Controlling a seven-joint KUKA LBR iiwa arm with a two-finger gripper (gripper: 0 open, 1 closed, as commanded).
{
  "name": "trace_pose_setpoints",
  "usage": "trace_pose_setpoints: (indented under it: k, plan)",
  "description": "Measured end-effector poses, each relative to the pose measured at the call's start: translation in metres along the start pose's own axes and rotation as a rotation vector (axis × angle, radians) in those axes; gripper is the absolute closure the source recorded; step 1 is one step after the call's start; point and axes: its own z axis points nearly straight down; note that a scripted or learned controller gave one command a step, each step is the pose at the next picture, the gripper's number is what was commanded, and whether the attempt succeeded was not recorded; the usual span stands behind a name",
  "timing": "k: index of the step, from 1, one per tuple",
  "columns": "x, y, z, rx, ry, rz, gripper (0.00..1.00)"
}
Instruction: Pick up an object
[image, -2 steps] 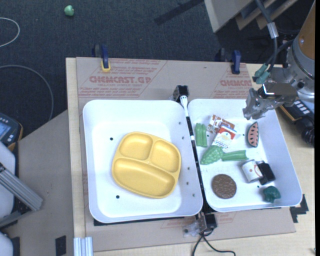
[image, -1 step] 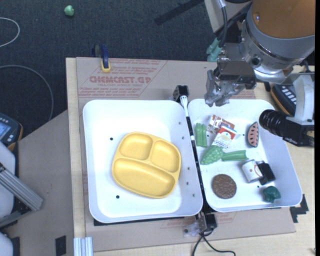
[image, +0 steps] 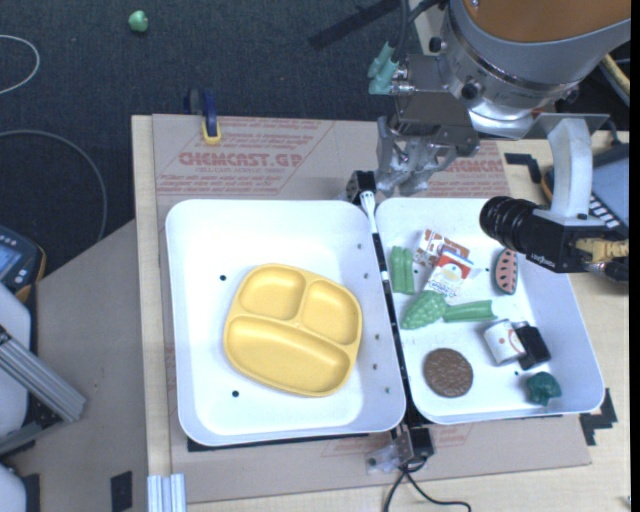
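camera view: jaws (image: 415, 165) poised above the far rim of the right bin (image: 575, 330).
whether they are parted cannot be told; the green pod (image: 401, 270) lies just below, long axis pointing toward them.

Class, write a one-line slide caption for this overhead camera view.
KUKA gripper poised above the bins' far edge; yellow divided tray in the left bin, small toy items in the right bin.

Small items lay in the right bin (image: 580, 340): a brown disc (image: 448, 372) at six o'clock, green pieces (image: 425, 311) at nine, cartons (image: 445, 264) near twelve.
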Motion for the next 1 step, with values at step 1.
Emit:
trace_pose_setpoints:
  k: [1]
  plan:
    - [-0.0435,-0.0005,0.1012,0.018,-0.006,0.012,1.0]
